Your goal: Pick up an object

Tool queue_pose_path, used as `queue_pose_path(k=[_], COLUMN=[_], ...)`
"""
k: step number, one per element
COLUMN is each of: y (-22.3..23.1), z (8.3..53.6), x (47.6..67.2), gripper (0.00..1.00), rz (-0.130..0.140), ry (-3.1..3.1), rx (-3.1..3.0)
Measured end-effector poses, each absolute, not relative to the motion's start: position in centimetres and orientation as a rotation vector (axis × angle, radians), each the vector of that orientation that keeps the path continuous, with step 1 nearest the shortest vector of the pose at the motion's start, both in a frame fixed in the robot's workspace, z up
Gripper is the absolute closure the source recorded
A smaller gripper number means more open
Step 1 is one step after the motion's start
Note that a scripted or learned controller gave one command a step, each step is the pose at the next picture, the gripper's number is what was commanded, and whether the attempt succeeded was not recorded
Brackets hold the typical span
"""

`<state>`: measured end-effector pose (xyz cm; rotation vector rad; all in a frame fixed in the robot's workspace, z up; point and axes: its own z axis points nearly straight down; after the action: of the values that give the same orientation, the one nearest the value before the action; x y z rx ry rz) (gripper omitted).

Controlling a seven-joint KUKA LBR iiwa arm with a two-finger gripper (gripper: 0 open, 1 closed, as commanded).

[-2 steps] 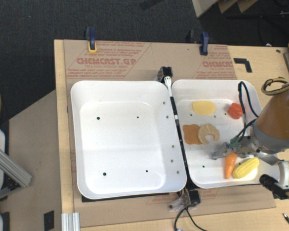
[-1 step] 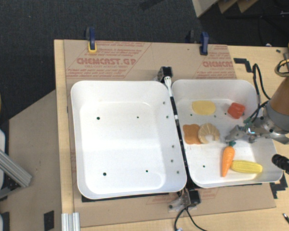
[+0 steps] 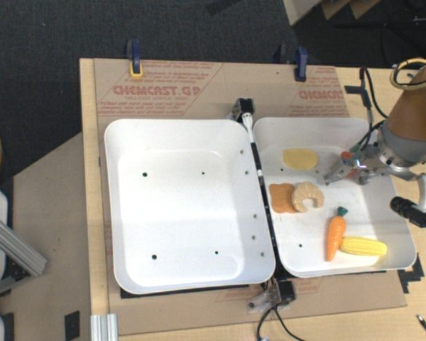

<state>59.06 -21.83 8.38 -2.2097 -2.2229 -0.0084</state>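
Gripper hovers in right bin, fingers look slightly apart, nothing between them. Nearest target: yellow chip just beside it; croissant, carrot, corn lie below. Best: centre over 1 item, descend straight.

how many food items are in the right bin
5: a yellow round piece at the far side, a toast slice touching a croissant mid-bin, and a carrot beside a corn cob at the near side.

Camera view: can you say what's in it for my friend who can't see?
The gripper hangs over the right bin, which holds toy food: a yellow chip, a croissant, a carrot and corn. The left bin sits beside it.
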Motion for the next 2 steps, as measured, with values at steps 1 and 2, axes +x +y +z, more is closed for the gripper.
queue_pose_path(k=[1,2], y=[-21.8,-22.3], z=[8.4,9.7], x=[64.6,64.5], gripper=[0.0,1.0], rz=[-0.01,-0.002], ry=[-2.222,-2.227], rx=[-2.211,-2.221])
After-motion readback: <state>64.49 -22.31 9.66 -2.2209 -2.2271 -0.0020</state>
